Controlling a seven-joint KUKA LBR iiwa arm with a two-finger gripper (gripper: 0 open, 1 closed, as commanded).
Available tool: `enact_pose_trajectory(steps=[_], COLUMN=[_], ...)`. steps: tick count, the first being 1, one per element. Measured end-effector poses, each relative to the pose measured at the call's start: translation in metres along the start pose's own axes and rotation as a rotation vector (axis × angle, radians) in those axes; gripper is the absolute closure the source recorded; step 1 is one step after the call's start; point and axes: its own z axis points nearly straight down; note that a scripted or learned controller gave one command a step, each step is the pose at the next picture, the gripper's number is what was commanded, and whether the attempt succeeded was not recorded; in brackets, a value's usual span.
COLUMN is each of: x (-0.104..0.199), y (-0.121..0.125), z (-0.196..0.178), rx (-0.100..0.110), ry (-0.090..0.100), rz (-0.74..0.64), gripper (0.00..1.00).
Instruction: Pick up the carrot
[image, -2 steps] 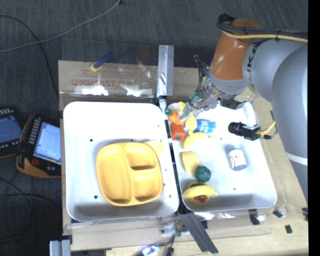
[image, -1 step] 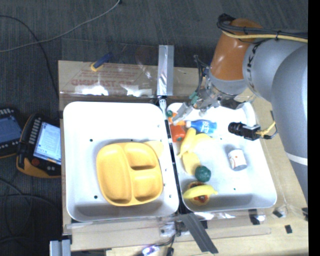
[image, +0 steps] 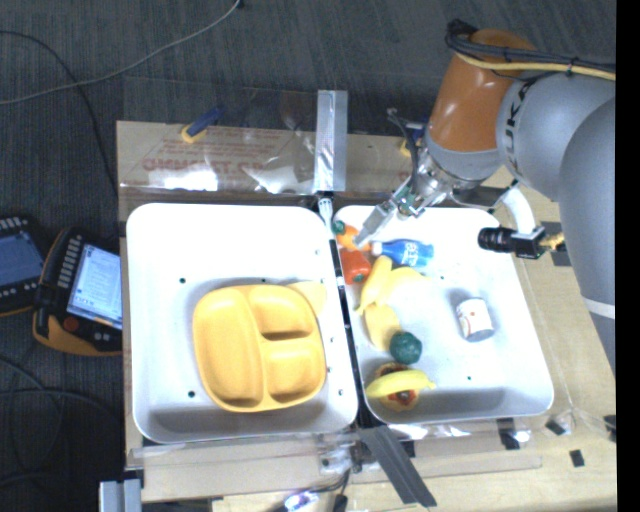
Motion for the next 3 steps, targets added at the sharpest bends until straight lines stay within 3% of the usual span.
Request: enact_pose_trajectory(steps=[1,2,3], x=[-0.034,-0.039,0.019], y=[-0.020,-0.038,0.004], z=[0.068,0.067,-0.001], rx=[-0.004,-0.004,-0.004], ry=[-0.008,0.004,0.001], rz=[-0.121,-0.084,-0.503], gripper=[0.00,0.00,0.00])
